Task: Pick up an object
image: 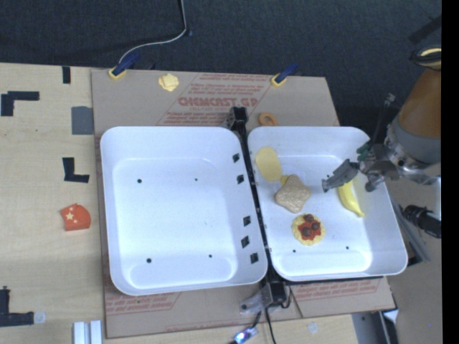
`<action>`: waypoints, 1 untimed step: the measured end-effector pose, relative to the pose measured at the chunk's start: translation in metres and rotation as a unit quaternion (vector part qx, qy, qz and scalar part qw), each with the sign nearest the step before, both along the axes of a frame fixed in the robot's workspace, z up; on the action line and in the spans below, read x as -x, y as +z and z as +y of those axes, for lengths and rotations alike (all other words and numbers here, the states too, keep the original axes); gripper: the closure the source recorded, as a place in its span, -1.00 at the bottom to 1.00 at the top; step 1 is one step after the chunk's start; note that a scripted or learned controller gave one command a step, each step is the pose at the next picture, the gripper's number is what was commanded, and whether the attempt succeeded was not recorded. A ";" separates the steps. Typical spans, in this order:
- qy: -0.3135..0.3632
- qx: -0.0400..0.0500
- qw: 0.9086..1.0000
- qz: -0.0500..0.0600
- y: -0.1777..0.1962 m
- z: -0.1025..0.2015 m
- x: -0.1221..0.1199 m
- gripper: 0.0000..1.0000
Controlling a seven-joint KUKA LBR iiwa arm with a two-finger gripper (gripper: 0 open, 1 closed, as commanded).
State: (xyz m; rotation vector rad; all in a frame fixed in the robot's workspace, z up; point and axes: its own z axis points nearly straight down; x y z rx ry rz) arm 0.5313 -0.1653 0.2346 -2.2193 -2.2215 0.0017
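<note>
Your arm [423,117] comes in from the right edge, its orange band uppermost and the grey wrist below it, angled down and leftward. At its end the gripper [355,180] sits low, pointing left. You can see its two dark fingers [338,178] spread apart, one stretched out to the left, the other shorter and nearer the wrist, with nothing between them.

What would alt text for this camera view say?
A grey robot arm's gripper hangs open over the right bin, just above a banana. A biscuit, mini pizza and yellow disc lie nearby; the left bin sits alongside.
</note>
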 end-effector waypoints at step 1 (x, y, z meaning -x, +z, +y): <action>0.000 -0.001 1.000 0.004 -0.158 0.029 0.051 -1.00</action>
